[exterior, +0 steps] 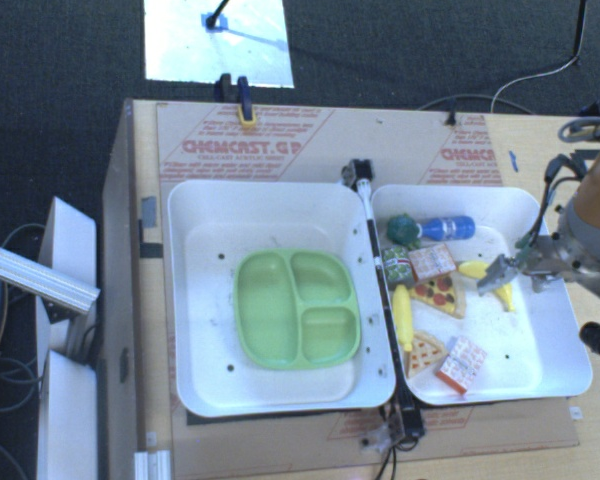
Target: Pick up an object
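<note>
Since the end effector (507, 273) hangs low at right of frame, right over the banana (488, 277) in the right bin (560, 368), it should descend straight; finger spread can't be told.

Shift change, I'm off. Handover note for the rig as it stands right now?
Gripper: low in the right bin, right beside the yellow banana; fingers can't be read, no grasp confirmed.
Right bin also holds the blue bottle, pizza slice, corn cob and red-and-white carton.
Left bin: green divided plate.
Done: the approach. Left: confirm the grasp, then lift.
</note>
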`<state>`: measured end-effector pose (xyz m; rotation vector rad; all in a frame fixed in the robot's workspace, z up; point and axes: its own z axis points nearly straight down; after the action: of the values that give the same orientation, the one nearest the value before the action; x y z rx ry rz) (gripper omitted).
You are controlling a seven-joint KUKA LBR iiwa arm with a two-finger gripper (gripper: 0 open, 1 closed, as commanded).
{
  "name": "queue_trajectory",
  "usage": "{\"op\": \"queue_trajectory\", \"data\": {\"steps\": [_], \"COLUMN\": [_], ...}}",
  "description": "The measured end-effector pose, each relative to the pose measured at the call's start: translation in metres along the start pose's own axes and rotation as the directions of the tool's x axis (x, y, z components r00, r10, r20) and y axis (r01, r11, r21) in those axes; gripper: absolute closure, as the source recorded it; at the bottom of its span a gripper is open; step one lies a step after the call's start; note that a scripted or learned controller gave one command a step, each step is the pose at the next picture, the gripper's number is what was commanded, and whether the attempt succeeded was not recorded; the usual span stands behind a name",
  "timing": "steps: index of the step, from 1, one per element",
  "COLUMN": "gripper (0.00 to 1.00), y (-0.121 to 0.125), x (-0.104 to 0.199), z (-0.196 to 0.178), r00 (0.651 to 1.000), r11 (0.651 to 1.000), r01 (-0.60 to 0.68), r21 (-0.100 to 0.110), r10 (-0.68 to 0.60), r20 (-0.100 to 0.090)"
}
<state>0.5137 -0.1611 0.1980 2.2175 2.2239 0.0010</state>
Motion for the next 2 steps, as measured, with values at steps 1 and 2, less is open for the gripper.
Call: {"op": "queue_trajectory", "data": {"steps": [1,2], "gripper": [0.00,1.00], "y": [0.061,0.063], "x": [-0.020,-0.017], "z": [0.109,0.097], "r00": [1.000,1.000], "r11": [1.000,1.000], "r01": [0.000,0.003], "r21": [-0.012,-0.014], "r10": [0.000,-0.003], "r20": [0.004,-0.001]}}
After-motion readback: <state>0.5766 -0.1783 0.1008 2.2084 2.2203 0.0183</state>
